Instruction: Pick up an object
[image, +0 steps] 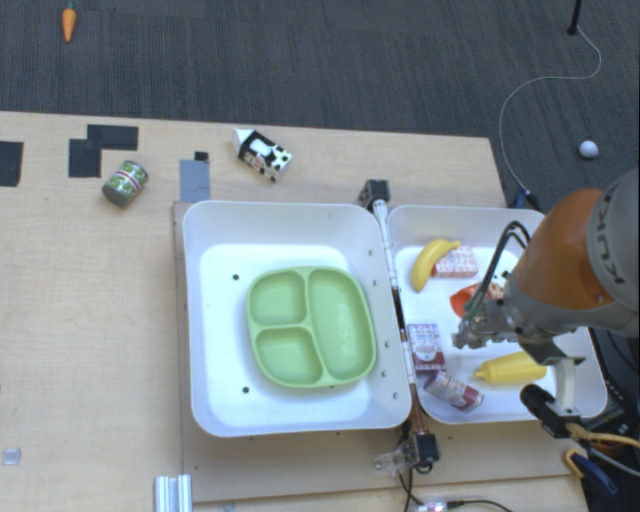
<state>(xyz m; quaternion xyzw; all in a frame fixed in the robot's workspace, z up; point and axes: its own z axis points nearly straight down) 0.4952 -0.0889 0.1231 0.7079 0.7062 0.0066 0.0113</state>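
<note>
Right white bin (596, 400): curved yellow plastic banana (434, 261) lies near its upper left corner. Yellow plastic squeeze bottle (510, 370) lies on its side near lower edge. Small red-and-white carton (425, 345) lies flat against left wall.

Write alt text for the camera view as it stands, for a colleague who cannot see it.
A grey arm with an orange band reaches from the right over the right bin, which holds a banana, a yellow bottle and small packets. The left bin holds a green divided plate.
</note>
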